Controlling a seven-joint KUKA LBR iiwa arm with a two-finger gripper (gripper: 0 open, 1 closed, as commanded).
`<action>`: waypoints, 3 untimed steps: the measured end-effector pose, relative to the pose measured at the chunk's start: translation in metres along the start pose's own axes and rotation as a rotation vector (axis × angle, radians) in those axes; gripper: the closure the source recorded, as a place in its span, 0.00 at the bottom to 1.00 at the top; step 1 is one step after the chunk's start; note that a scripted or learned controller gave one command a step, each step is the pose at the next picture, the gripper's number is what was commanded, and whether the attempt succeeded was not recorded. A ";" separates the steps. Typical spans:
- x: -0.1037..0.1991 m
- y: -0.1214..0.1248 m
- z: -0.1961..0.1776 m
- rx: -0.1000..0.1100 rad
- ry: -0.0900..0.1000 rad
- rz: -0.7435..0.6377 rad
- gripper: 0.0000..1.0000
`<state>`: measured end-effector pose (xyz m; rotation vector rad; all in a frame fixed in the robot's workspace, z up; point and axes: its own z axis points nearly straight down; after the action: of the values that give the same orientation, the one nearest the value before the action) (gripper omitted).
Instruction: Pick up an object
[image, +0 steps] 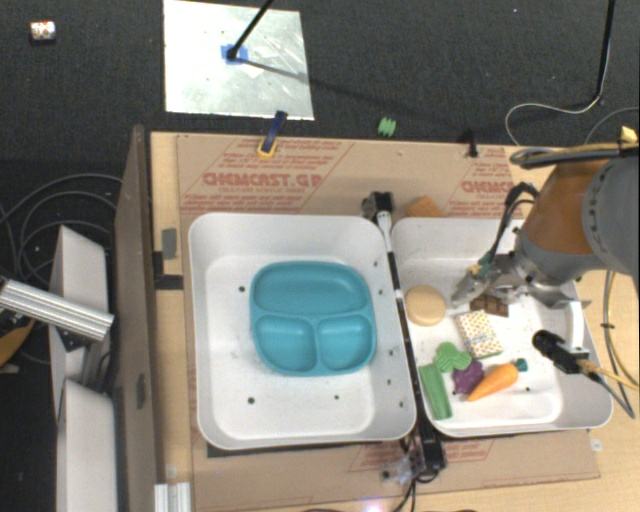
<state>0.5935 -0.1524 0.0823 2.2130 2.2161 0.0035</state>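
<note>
The gripper hangs low over the upper middle of the right bin, reaching in from 3 o'clock; whether it is spread or pressed together cannot be told, since the wrist and shadow cover its tip. The patterned block lies just beside it at its 6 o'clock, apart from it; the beige round piece sits near, at its 8 o'clock, close to the bin's left wall. Farther toward 6 o'clock lie the carrot, the purple toy touching it, and the green pieces at the bin's lower left.

The left bin holds a teal divided tray; both bins rest on a brown board printed with red letters; around it is dark floor, with a shiny sheet at 12 o'clock and a silver bar at 9 o'clock.

A small brown shape under the gripper's tip is too dim to name; the arm is cut off at the right edge.
</note>
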 end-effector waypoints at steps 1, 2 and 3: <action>-0.002 0.004 -0.019 -0.009 -0.002 0.000 1.00; -0.001 0.003 -0.018 -0.007 -0.002 -0.001 0.00; -0.031 0.015 -0.002 0.005 0.004 0.001 0.00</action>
<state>0.6088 -0.1837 0.0844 2.2191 2.2195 0.0027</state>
